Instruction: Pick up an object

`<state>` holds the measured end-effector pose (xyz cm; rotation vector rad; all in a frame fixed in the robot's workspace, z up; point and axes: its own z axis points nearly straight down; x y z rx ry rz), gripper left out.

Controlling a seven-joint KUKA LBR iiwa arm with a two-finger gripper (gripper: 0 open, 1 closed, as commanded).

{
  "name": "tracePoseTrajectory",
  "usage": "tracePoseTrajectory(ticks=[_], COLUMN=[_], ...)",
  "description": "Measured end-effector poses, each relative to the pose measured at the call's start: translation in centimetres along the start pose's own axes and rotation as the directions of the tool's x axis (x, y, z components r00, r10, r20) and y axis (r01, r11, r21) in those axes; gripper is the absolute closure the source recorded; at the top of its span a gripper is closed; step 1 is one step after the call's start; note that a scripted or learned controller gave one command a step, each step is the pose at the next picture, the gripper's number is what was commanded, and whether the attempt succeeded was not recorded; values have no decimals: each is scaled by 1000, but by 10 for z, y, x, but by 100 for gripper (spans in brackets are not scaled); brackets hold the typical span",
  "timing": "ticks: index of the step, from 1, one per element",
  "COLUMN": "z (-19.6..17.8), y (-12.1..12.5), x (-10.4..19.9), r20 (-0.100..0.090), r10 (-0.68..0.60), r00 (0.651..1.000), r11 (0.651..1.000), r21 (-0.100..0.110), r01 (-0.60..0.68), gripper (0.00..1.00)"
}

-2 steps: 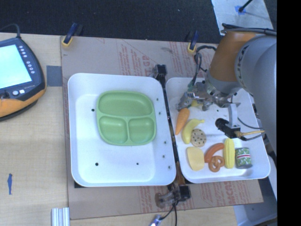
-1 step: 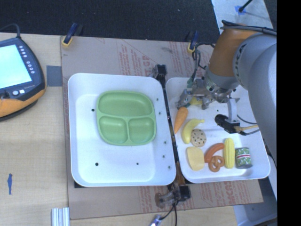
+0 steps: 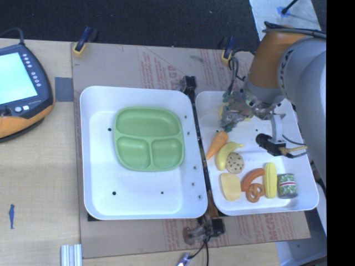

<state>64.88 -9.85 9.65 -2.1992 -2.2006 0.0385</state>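
Lying in the right bin (image 3: 302,203), the carrot (image 3: 217,144) sits just left of the banana (image 3: 227,153), with the gripper (image 3: 229,119) directly beyond its far tip, grip state indeterminate, and the green tray (image 3: 148,138) in the left bin (image 3: 138,204).

This is a robotics lab, not a home or kitchen. The bench (image 3: 39,170) is a plain wooden top with a cardboard sheet (image 3: 155,65) clamped to it by blue-and-yellow clamps (image 3: 83,40) at the far edge. On the cardboard sit two white bins (image 3: 94,148) side by side. Left of the bins lies an orange-and-grey teach pendant (image 3: 19,90) with a lit screen. Over the right bin hangs a grey industrial arm (image 3: 288,65) with an orange band. The food in that bin is toy plastic (image 3: 244,173), and a green divided plate (image 3: 148,138) lies in the left bin. Cables (image 3: 194,251) trail near the bins' front edge.
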Motion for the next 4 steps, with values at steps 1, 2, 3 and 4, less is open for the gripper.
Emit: tracePoseTrajectory(ticks=[1, 2, 3, 4], z=[-1, 10, 6, 10], y=[1, -110, -48, -122], x=[0, -10, -4, -51], r20=[0, 4, 4, 5], r10=[-1, -4, -3, -3], r00=[1000, 1000, 1000, 1000], r11=[1000, 999, 999, 999], r21=[-2, -33, -36, -34], r01=[1, 4, 3, 3], gripper=[0, 0, 0, 0])
